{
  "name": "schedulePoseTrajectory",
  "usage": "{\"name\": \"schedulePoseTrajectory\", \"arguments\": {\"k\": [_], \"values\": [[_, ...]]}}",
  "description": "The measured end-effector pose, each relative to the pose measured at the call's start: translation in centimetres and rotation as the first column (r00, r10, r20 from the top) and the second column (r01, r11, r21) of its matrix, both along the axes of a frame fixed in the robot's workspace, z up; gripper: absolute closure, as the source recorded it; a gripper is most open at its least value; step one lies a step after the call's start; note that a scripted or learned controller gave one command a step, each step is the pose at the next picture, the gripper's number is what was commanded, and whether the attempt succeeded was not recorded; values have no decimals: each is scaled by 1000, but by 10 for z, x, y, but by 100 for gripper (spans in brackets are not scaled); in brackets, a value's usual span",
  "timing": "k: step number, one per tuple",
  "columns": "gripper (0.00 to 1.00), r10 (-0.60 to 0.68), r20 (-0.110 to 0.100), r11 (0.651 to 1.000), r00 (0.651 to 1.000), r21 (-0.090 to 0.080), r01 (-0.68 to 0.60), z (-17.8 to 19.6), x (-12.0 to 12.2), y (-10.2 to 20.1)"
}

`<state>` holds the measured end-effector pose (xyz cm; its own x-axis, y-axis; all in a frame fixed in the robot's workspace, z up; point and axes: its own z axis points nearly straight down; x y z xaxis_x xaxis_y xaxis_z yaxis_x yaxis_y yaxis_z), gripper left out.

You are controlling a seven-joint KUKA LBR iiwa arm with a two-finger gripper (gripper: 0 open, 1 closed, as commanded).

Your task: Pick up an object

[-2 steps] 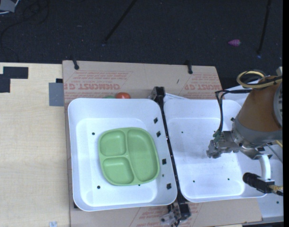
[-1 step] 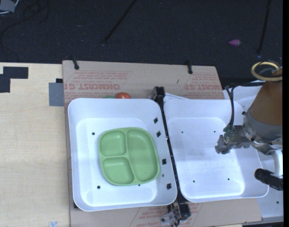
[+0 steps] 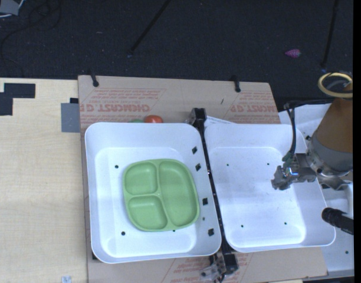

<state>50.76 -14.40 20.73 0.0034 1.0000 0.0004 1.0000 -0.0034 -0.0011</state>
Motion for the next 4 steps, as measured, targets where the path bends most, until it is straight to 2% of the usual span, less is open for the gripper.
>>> {"name": "schedulePoseTrajectory", "arguments": {"k": [1, 2, 3, 4], "values": [[100, 6, -1, 1000, 1000, 1, -6, 10, 18, 47], [100, 9, -2, 1000, 1000, 2, -9, 16, 25, 108], [100, 7, -2, 1000, 1000, 1, -7, 6, 36, 155], [100, 8, -1, 1000, 1000, 1, -8, 18, 42, 209]]}}
